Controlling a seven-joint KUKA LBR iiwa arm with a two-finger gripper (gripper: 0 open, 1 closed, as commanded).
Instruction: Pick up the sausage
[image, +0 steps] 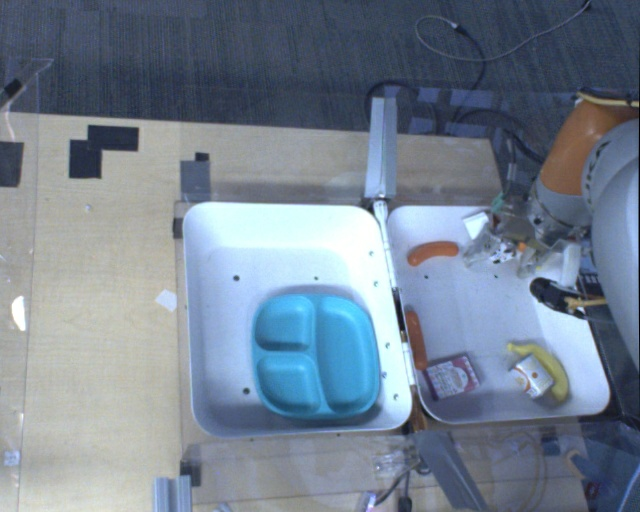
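**Bench and floor**

Pale wood bench (90, 330), black tape patches (100, 148) at far left. Dark grey carpet (200, 55) beyond, thin cable (480, 45) looped across it. Metal post (380, 150) at bench rear, clear panel (15, 250) along left edge with glare spot.

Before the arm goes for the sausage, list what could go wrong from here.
1. The sausage lies close to the right bin's far wall, so a descending finger may strike the rim or nudge it away.
2. A second sausage-like piece lies along the divider; the program could target that one instead.
3. The gripper sits just beside the sausage, so a sideways approach might roll it rather than grasp it.
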